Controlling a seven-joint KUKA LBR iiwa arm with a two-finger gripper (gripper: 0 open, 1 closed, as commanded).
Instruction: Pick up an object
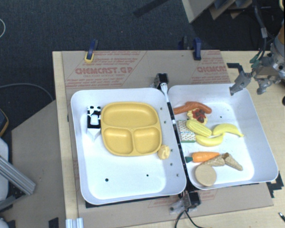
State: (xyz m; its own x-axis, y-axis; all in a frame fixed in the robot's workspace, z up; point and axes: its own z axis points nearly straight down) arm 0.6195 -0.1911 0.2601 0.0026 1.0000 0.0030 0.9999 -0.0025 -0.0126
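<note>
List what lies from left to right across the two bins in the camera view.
Black-and-white toy → yellow divided plate → small yellow piece → corn cob → banana, with the gripper farthest right over the bin's corner.

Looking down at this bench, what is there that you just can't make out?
- Arm: cut off by the right edge; just its end reaches over the right bin.
- Small black-and-white thing beside the yellow tray: too small to identify.
- Patterned item: mostly hidden under the corn.
- Cardboard lettering: faint, partly covered by the bins.
</note>
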